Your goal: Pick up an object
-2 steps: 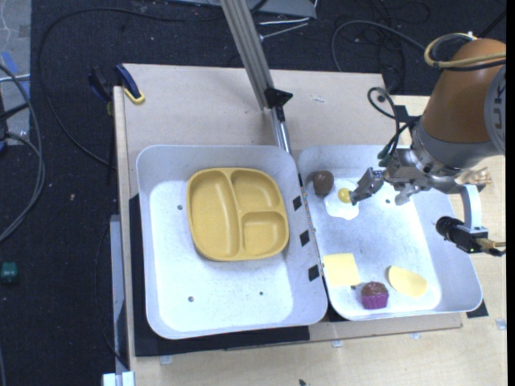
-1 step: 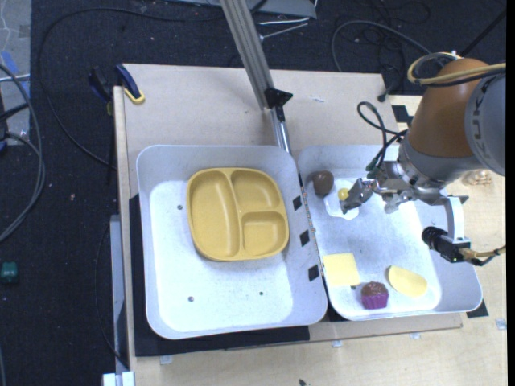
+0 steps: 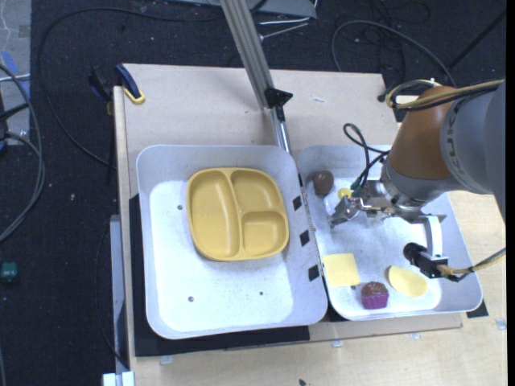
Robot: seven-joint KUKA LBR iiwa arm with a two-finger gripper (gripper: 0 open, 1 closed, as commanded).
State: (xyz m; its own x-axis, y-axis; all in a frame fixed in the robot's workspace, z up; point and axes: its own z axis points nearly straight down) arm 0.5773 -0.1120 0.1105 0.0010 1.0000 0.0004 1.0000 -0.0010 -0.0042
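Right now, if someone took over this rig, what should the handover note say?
Gripper: low over the upper part of the right bin, nothing visible between its fingers; whether they are open or shut cannot be told.
Right bin's things: brown object near the top left corner, just up-left of the gripper; yellow square, purple object and yellow round piece along the near edge.
Left bin: yellow divided plate.
Done: no pick evident yet.
Left: grasp and lift one object; the brown one looks nearest.
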